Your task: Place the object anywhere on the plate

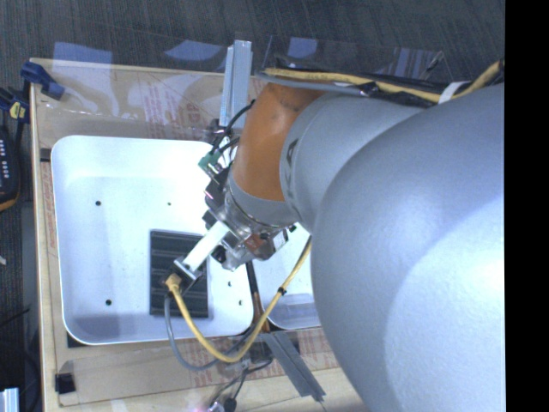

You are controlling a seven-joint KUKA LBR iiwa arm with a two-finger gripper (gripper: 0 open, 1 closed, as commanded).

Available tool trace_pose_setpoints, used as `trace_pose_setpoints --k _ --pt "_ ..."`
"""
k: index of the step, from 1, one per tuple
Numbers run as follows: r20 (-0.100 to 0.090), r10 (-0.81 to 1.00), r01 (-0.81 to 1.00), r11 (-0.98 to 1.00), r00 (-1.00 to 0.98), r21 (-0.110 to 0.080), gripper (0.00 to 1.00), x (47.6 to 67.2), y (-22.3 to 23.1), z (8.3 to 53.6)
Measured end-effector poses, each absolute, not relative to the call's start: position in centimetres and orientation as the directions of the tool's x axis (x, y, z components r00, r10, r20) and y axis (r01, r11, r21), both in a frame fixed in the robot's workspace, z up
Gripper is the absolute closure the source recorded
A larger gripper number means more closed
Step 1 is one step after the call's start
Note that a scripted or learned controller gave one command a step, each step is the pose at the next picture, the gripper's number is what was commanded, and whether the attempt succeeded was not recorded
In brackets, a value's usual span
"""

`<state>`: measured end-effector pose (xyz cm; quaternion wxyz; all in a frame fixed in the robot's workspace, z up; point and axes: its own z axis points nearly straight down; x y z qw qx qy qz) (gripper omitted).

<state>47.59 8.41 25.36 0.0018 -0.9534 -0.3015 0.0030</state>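
A dark ribbed rectangular plate [168,264] lies flat in the front half of the left bin [94,230]. The pale bracket on my wrist covers part of its right side. My gripper [247,247] hangs over the left bin's right edge, just right of the plate, mostly hidden under the orange-banded wrist [262,148]. I can make out no loose object in the left bin or at the gripper.
The big grey arm [412,247] covers nearly all of the right bin; only a sliver of its near-left corner [292,313] is visible. A metal post [237,80] stands behind the bins. Black and blue tools lie off the bench's left edge [10,144].
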Motion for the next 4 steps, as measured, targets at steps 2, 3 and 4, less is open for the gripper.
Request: trace_pose_setpoints --k 2,3,4 --pt "-0.008 0.358 0.358 -0.934 0.934 -0.001 0.00 47.5 14.5 17.4" --pt "0.001 0.359 0.359 -0.933 0.933 0.000 0.00 53.1 14.5 32.1" --pt "-0.007 0.279 0.279 -0.960 0.960 0.001 0.00 47.5 19.1 16.4"
